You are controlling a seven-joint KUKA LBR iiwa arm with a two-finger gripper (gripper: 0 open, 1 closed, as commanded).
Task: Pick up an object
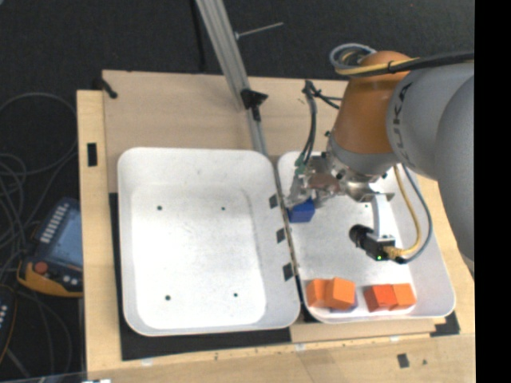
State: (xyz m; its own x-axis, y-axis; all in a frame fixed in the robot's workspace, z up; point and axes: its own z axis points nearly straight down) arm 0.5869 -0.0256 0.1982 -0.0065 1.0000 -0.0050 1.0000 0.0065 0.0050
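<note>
Gripper (306, 191) low over the right bin's (431, 294) left edge, blue block (301, 211) right at its tips, grasp impossible to tell; orange blocks (330, 293) well below along the near rim.

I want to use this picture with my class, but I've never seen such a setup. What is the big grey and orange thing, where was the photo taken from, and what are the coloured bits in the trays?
The photo comes from a fixed camera above a bench, looking down at a slant. The grey and orange thing is a robot arm reaching in from the right. Its gripper hangs over the right white bin, close to the bin's left wall. A small blue block sits just under it; whether it is gripped cannot be told. Two orange blocks, one and another, lie along that bin's near edge. The left white bin sits beside it.
</note>
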